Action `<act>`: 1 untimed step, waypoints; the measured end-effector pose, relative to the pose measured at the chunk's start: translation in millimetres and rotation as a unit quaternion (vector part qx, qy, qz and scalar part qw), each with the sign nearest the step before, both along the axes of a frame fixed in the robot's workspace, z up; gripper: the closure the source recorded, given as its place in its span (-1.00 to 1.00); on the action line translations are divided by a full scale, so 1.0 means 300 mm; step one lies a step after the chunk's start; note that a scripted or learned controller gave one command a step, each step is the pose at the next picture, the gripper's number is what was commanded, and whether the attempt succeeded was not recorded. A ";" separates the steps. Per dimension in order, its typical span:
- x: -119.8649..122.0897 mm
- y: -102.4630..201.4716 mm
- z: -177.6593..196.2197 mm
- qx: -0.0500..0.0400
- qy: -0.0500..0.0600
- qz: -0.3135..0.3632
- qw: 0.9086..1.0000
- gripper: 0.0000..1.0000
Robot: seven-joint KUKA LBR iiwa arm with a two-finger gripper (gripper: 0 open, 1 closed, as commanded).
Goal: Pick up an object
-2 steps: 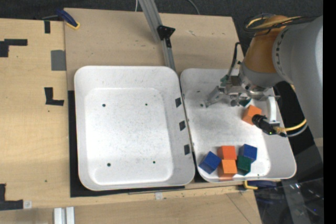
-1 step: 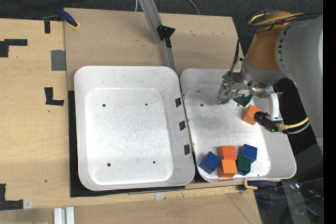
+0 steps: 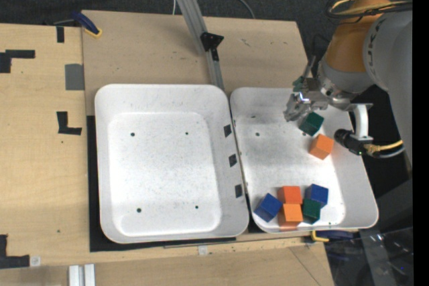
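Note:
My gripper (image 3: 299,108) hangs over the far right part of the right bin (image 3: 268,151), below the grey arm with its orange band (image 3: 355,43). A dark green block (image 3: 312,123) sits right against the gripper's lower right side; whether it is gripped or just lies beside it cannot be told. An orange block (image 3: 322,146) lies a little further toward the bin's right wall. At the bin's near edge there is a cluster: a blue block (image 3: 268,206), two orange blocks (image 3: 291,194) (image 3: 291,213), another blue block (image 3: 319,194) and a green block (image 3: 312,210).
The left bin (image 3: 161,164) lies beside the right one, with a raised rim between them. A slanted metal pole (image 3: 191,3) crosses the back of the bench. A cable and hose (image 3: 365,144) hang at the right bin's right edge.

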State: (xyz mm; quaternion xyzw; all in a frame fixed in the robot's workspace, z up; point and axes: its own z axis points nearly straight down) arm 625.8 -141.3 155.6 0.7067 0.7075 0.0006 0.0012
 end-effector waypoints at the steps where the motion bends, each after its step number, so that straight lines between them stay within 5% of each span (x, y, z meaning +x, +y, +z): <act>1: 0.004 0.000 0.177 0.000 -0.001 0.000 1.000 1.00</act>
